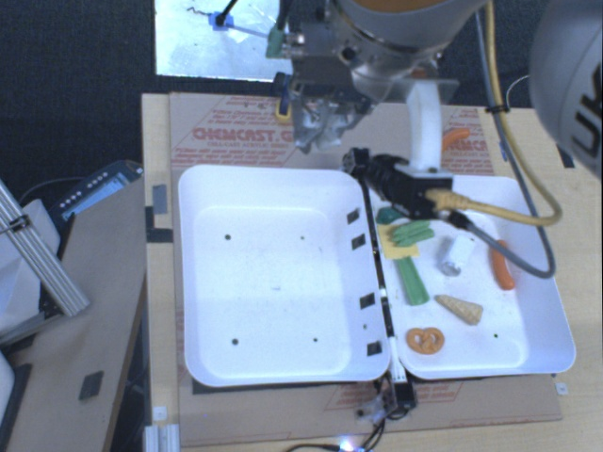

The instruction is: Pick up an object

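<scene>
Arm over two white bins, objects in the right one.

The arm (pixel 415 8), cut off at the top edge, hides the right bin's (pixel 542 342) far corner; whether the gripper (pixel 316 125) is wide or narrow cannot be told. That bin holds a green piece (pixel 411 279), orange carrot (pixel 503 266), cone (pixel 459 308) and pretzel (pixel 425 340); beside it lies the left bin (pixel 203 252).

A robotics lab: white bins (pixel 273 281) on a cardboard-topped bench (pixel 236 130).

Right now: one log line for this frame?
arm: over bins' far edge | gripper: nothing visibly held | right bin: pretzel, cone, carrot | pick: not done
</scene>
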`<state>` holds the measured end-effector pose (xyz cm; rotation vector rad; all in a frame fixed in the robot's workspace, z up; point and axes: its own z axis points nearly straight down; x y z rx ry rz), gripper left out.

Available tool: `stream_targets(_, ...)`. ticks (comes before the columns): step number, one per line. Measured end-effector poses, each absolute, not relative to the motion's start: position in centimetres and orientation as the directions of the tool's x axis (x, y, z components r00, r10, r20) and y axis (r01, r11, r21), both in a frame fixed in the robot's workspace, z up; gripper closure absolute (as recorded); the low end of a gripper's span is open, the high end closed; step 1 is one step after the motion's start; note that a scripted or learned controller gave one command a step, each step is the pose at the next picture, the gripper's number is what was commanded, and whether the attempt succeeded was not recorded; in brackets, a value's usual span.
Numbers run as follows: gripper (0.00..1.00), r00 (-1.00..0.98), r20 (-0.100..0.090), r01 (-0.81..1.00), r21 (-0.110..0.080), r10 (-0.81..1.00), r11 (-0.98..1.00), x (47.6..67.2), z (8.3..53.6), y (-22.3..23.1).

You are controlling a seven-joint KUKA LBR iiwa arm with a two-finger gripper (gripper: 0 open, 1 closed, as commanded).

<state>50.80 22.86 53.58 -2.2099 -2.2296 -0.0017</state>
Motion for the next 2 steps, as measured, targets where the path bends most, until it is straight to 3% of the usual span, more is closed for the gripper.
stream_targets(1, 1.00, 0.001, 0.000, 1.000, 0.003, 1.000, -0.001, 55.9, 53.5, 22.7)
stream_targets(2, 1.00, -0.007, 0.001, 1.000, -0.001, 1.000, 0.007, 49.0, 53.5, 23.5)
